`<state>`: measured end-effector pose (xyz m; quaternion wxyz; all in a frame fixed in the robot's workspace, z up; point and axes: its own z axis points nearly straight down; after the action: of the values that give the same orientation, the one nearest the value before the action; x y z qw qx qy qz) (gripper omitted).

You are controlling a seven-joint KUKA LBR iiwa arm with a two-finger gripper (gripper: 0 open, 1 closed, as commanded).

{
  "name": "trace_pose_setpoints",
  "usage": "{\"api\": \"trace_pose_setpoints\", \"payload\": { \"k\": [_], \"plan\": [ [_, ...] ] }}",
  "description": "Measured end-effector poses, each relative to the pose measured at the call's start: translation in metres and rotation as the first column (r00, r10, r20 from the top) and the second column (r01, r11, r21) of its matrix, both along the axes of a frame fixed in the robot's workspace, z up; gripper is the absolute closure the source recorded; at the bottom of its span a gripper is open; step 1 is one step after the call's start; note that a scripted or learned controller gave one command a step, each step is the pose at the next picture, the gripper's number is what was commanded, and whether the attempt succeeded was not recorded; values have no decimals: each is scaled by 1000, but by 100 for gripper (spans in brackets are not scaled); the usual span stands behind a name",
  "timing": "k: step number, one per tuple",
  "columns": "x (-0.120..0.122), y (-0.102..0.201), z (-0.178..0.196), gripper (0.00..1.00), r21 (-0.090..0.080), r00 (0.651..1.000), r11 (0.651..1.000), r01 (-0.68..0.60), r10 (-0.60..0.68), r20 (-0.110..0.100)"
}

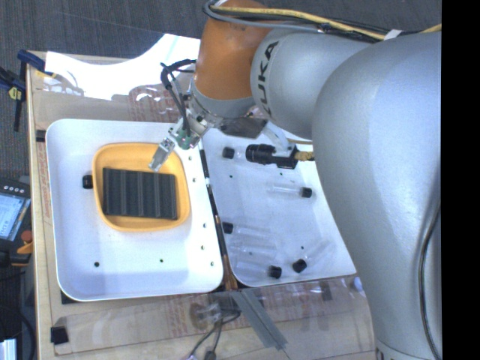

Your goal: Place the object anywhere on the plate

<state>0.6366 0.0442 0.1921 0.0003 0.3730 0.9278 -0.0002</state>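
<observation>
One gripper, on a grey arm with an orange band above the wrist. It is poised over the left bin. How far it is open: cannot tell at this slant. It holds nothing that shows.

One plate, yellow, a rounded rectangle, flat in the left bin. The gripper's tip stands at one corner of the rim, and the rest of the plate spreads away from the tip toward the view's lower left. Contact between tip and rim: cannot tell.

One block, dark and ribbed, lying flat on the middle of the plate with yellow rim showing all round it. Its nearest edge is just beside the gripper's tip. Whether they touch: cannot tell.

One lone bit, small and black, in the left bin. It lies across the plate from the gripper, just beside the plate's far rim.

Five black bits, small, scattered in the right bin, behind the gripper. The one marked is near the gripper. One lies farther along toward the arm, one sits by the wall between the bins, and two are close together, well apart from the gripper, at the bin's near edge.
</observation>
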Motion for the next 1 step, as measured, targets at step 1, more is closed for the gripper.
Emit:
{"api": "trace_pose_setpoints", "payload": {
  "k": [1],
  "plan": [
    [0,0,0,0,0,1000,1000,0,0,0]
  ]
}}
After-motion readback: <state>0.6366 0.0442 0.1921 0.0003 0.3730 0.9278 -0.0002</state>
